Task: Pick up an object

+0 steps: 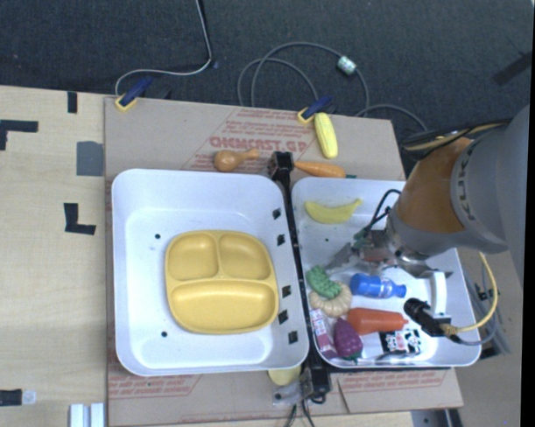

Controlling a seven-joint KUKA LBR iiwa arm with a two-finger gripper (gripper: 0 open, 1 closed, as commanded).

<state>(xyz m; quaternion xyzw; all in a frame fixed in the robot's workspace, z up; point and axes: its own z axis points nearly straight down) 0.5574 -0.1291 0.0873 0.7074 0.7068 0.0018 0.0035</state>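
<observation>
Two white bins (126, 247) sit on cardboard (244, 137) over dark carpet (81, 27); pincer (358, 251) spread open over the right bin

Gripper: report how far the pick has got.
Done: the gripper is down in the right bin, beside the blue bottle and below the banana. In hand: nothing visibly gripped. Left: grasp an object and lift it; the yellow tray sits in the left bin.

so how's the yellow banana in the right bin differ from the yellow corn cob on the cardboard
The yellow banana is curved and lies crosswise inside the right white bin; the yellow corn cob is straight and lies outside both bins on the brown cardboard, pointing roughly lengthwise. The banana looks paler. Both are small yellow toy foods.
</observation>
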